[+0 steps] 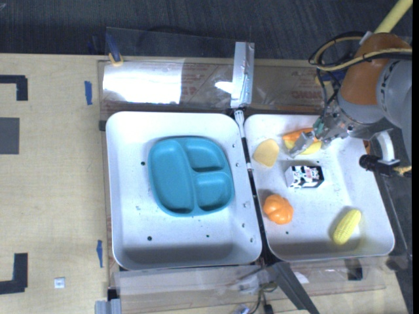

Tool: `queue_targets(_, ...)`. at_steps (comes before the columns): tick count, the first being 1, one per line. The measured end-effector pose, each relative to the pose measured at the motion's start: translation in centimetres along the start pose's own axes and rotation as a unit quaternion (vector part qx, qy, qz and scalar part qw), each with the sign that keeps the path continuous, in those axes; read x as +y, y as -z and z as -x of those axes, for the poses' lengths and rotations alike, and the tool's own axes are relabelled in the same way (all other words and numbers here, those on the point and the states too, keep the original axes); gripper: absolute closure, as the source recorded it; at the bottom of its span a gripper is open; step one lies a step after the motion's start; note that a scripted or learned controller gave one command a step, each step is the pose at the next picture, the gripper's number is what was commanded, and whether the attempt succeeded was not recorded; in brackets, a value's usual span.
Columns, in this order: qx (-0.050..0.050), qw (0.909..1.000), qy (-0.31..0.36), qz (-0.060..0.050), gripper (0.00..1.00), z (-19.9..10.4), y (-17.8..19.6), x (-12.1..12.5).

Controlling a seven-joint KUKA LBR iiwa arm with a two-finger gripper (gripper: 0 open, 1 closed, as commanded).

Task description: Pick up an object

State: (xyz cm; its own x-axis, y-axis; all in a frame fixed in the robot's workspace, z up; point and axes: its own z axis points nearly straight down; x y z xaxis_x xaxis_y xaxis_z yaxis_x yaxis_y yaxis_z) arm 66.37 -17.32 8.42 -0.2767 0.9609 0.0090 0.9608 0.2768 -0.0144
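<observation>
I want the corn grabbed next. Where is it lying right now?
The corn lies in the right bin, near its front right corner, to the right of the orange pumpkin.

Left bin: blue divided tray; right bin: orange pumpkin, corn cob, pale yellow piece, black-and-white block, tool low over its far side.

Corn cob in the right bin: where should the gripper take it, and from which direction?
Grip the corn cob across its middle, coming straight down from above. It lies flat and slanted near the right bin's lower right corner, so the fingers should probably close across its narrow width, turned square to its long axis. The orange pumpkin sits well apart; the nearby bin wall is likely the tighter side.
</observation>
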Motion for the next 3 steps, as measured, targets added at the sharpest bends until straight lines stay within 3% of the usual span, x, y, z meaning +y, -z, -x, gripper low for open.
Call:
queue_targets(2, -0.004, 1.0000, -0.008, 0.001, 0.00, -1.1, 0.0, 0.3)
queue_targets(3, 0.000, 1.0000, 0.001, 0.001, 0.00, 0.7, 0.0, -0.2)
